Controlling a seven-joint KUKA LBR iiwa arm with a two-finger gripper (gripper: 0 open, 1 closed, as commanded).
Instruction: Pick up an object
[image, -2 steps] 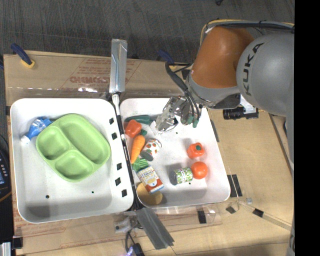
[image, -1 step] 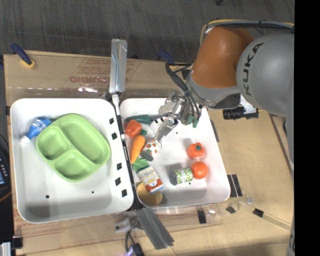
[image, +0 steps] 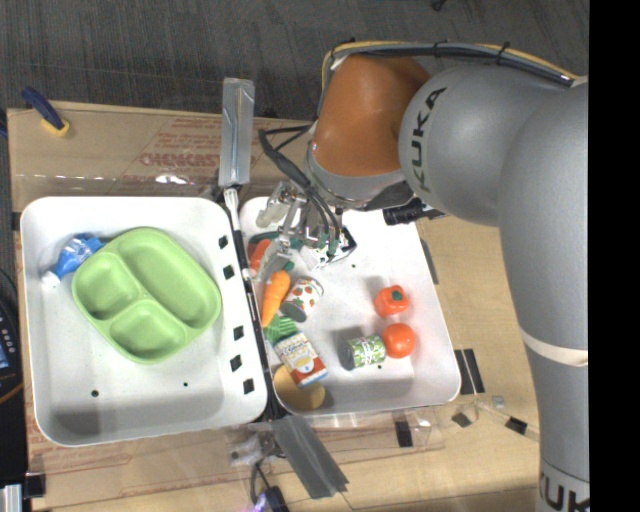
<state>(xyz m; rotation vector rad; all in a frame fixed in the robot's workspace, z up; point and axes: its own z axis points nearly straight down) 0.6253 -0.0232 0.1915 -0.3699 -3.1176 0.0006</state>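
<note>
"KUKA" reads in black letters on the grey arm (image: 480, 120) above the right bin (image: 440, 350). The hand (image: 295, 232) hangs low at that bin's upper left corner; whether it grips anything cannot be told. A toy carrot (image: 274, 296) lies just below the hand, by the bin's left wall. In the left bin (image: 40, 400) sits a green divided plate (image: 146, 292).

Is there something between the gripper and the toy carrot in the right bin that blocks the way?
Nothing visible does. The gripper hangs just above the carrot near the right bin's left wall. A small patterned toy lies close beside the carrot, not on it.
</note>
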